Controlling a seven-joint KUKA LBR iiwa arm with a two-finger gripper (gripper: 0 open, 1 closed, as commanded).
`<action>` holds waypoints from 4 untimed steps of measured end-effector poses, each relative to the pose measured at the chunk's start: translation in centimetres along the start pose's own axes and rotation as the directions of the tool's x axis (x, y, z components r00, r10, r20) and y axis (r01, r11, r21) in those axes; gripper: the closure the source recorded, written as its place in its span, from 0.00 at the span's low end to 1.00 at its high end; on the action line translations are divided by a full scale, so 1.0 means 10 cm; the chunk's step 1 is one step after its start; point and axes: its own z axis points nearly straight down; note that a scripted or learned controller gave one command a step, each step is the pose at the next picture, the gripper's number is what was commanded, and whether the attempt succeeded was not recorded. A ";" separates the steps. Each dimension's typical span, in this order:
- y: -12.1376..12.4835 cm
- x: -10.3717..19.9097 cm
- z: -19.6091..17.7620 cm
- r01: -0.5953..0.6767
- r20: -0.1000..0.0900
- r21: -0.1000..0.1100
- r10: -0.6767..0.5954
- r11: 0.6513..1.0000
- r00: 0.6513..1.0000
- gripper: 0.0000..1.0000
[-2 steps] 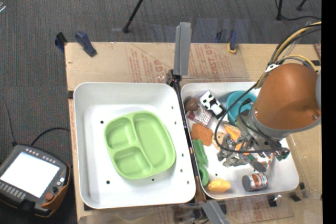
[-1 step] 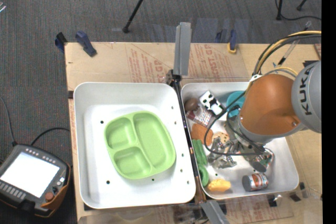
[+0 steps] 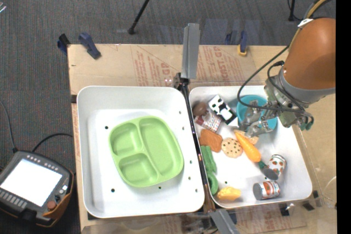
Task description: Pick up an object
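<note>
Hanging over the right bin (image 3: 305,164), upper part, the gripper (image 3: 253,120) is sitting just above/at the blue bowl (image 3: 253,103) w/ the carrot (image 3: 248,146) right below it. Can't tell whether it's touching either, and can't tell its state from this angle, metal parts blurring together. Nothing visibly held.

Arm (image 3: 310,57) is coming in from the right, orange band covering the bin's top-right corner, black cables looping off the wrist.

Right bin contents:
- blue bowl lying near the top edge, partly hidden by the gripper
- black-and-white block (image 3: 221,108) sitting left of the bowl, a brown item just beside it, too small to ID
- cookie (image 3: 232,147) lying mid-bin, touching or nearly touching the carrot's left end
- orange-brown flat piece (image 3: 211,140) lying left of the cookie
- green long item (image 3: 210,166) running along the left wall
- yellow piece (image 3: 228,193) sitting near the bottom-left corner
- can (image 3: 266,189) lying on its side near the bottom edge
- cup (image 3: 274,165) tilting just above the can

Left bin (image 3: 90,145) is holding a green divided tray (image 3: 146,150), three compartments, roughly centred.

Both bins are sitting side by side on the bench (image 3: 120,66). Tablet-like controller (image 3: 33,186) is lying on the floor, lower left.
</note>
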 end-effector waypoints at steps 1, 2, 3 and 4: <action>0.16 0.42 1.42 0.421 -0.011 -0.013 -0.421 0.907 0.907 1.00; 0.32 0.55 1.41 0.106 -0.014 -0.008 -0.106 0.994 0.994 1.00; 0.25 0.09 1.41 -0.211 -0.012 -0.002 0.211 0.977 0.977 1.00; -0.12 -0.36 1.41 -0.309 -0.010 -0.001 0.309 0.951 0.951 1.00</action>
